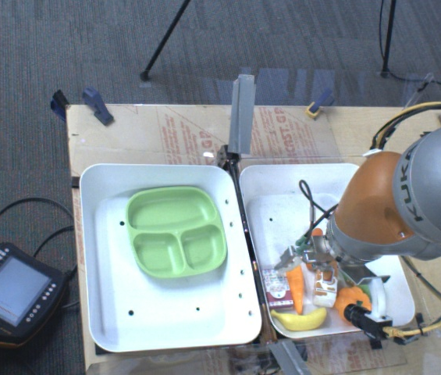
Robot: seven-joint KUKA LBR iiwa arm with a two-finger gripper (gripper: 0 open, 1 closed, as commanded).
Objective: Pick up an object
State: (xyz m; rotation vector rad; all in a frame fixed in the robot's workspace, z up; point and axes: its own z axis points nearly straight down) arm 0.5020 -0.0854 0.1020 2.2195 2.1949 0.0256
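Observation:
My gripper (311, 253) hangs low over the right bin (282, 184), just above a heap of small objects at its front. In the heap lie an orange carrot (295, 289), a yellow banana (301, 321), a red and white box (275, 284), a small white bottle (324, 285) and an orange fruit (350, 298). The gripper sits right above the carrot and the bottle. The arm's orange band (372, 201) and grey body cover the bin's right side. No object is visibly held.
The left bin (103, 209) holds a green divided plate (176, 230). A grey upright post (242, 116) stands behind the wall between the bins. A black cable (307, 192) loops over the right bin's floor. A teach pendant (11, 291) lies on the floor at left.

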